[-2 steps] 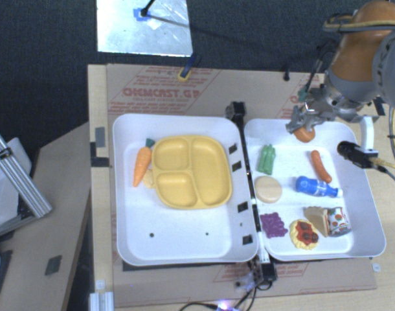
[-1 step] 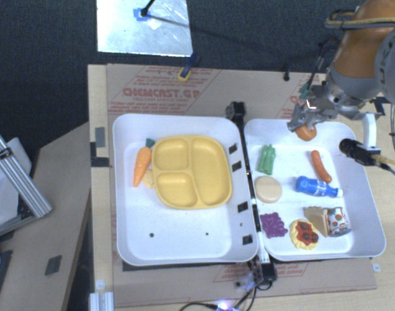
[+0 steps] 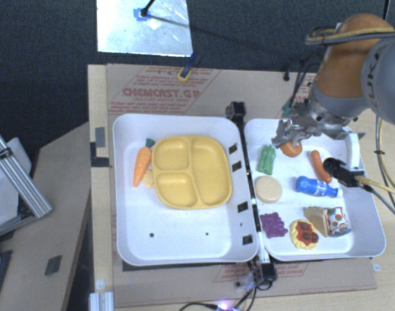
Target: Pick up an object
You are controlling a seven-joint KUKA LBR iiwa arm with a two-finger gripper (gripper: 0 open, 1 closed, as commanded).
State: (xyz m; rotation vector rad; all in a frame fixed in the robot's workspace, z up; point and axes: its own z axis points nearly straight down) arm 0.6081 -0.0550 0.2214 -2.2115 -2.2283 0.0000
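In the right bin, nearest, lie a toy pizza and purple grapes; farther back, a blue bottle and a green pickle. At the far end the hand hangs touching an orange round toy. The left bin holds a yellow tray and a carrot.

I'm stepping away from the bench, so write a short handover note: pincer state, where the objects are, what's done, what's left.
Pincer: low over the right bin, just above a small orange item; grip unclear.
Right bin: green piece, red sausage, blue bottle, round cracker, purple grapes, pizza.
Left bin: yellow tray, carrot.
Done: nothing visibly lifted.
Left: grasp and raise one object.
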